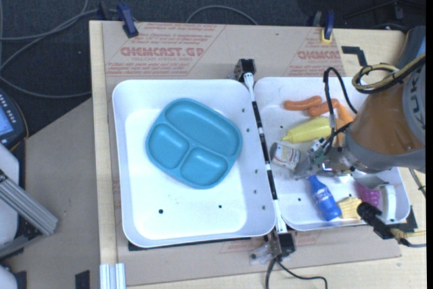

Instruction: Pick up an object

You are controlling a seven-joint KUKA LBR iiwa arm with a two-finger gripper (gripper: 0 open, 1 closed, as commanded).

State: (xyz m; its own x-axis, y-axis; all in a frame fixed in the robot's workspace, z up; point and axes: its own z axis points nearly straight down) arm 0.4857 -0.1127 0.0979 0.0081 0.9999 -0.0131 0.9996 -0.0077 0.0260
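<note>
The right bin (267, 101) holds several small things. An orange sausage-shaped toy (304, 104) lies at its far side, with a yellow squeeze bottle (309, 130) just below it. A small white labelled can (285, 155) lies near the bin's left wall. A blue bottle (324, 198) lies toward the front. My gripper (315, 158) hangs low over the middle of this bin, between the can, the yellow bottle and the blue bottle. The grey and orange arm hides the bin's right part.
In the left bin (135, 213) lies a blue divided plate (193, 143). A pale-bristled brush (349, 207) and a magenta item (371, 195) lie at the right bin's front right. Another orange piece (342, 112) lies beside the arm. Blue clamps (126, 19) hold the board's far edge.
</note>
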